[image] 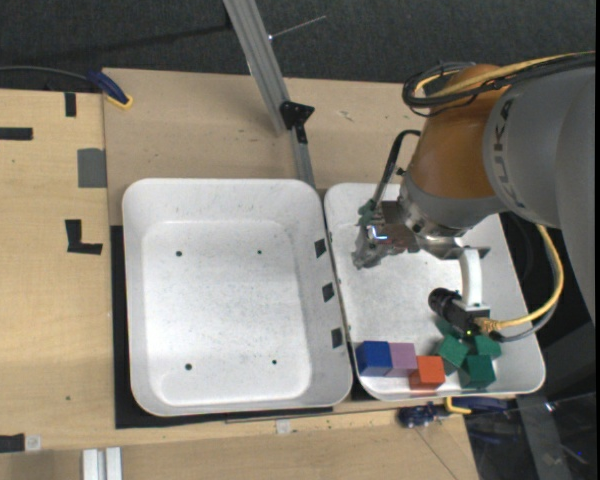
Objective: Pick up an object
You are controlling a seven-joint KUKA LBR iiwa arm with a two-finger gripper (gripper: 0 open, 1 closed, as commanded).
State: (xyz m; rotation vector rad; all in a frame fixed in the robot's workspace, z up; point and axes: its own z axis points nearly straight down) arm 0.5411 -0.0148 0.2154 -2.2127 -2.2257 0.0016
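Observation:
My gripper point(368, 251) hangs over the upper left part of the right bin point(380, 298), under the grey and orange arm. Nothing shows between its dark fingers, and their spacing is hard to read. At the bin's near edge lie several small blocks: a blue block point(375, 357), a lilac block point(404, 356), an orange block point(429, 371) and green blocks point(470, 358). The gripper is well above and away from them, toward the bin's far left side.
The left bin point(220, 298) stands beside the right one. A slanted metal pole point(265, 58) rises behind the bins. A black fitting with a yellow cable point(458, 313) sits over the right bin near the green blocks. Black tape marks dot the wooden bench at left.

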